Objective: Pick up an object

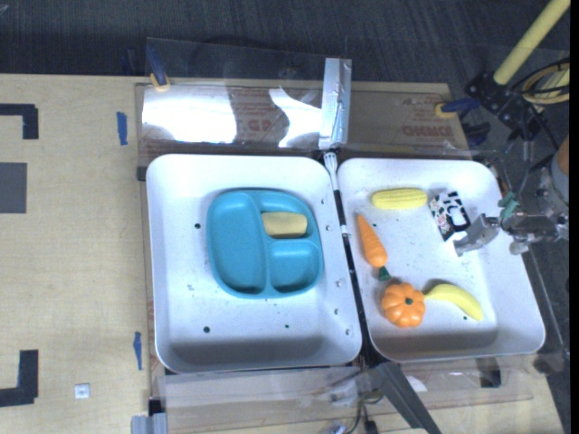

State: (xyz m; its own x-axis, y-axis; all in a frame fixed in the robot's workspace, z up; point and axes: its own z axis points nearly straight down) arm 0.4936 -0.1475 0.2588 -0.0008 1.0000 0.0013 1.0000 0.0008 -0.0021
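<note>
The right bin (516, 333) holds a yellow corn cob (399, 199), an orange carrot (372, 242), an orange pumpkin (403, 304), a yellow banana (455, 300) and a small black-and-white object (447, 213). My gripper (474, 236) reaches in over the bin's right side, low and just right of the black-and-white object. Nothing shows clearly between its tips. The banana lies below it and the corn up to its left.
The left bin (181, 324) carries a blue divided plate (244, 242) with a yellow block (285, 225) in its upper right compartment. A metal divider (335, 107) and a clear sheet stand behind the bins. Cables and a yellow pole (534, 30) crowd the far right.
</note>
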